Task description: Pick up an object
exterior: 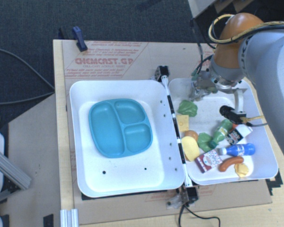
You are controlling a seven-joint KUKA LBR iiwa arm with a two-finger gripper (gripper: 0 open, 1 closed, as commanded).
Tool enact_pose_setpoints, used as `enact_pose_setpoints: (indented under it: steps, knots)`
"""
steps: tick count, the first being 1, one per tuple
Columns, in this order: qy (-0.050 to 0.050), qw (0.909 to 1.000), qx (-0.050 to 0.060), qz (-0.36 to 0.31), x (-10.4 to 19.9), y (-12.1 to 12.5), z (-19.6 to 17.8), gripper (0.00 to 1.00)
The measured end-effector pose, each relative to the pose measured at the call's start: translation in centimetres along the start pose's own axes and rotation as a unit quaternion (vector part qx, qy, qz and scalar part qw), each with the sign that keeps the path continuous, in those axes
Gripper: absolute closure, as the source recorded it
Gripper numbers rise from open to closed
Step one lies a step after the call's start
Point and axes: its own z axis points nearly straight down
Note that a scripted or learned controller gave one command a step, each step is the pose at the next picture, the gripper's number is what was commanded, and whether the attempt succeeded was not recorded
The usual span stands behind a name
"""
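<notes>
Green, light plastic leaf [188, 109] looks stiff, best pinched across its edges; gripper [199, 91] hangs beside it, its spread probably unreadable here.

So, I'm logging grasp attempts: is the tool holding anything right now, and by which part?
Cannot be told. The tool hangs at the back of the right bin, just above the green toy, with nothing visibly lifted.

Red print "CHEMCAST GP" on brown protective sheet [104, 60] over bench, smaller lines unreadable
</notes>
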Motion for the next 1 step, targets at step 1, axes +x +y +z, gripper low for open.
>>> enact_pose_setpoints:
  steps: [1]
  knots:
    - [0.0,1.0,0.0,0.0,0.0,-0.01,0.02,0.0]
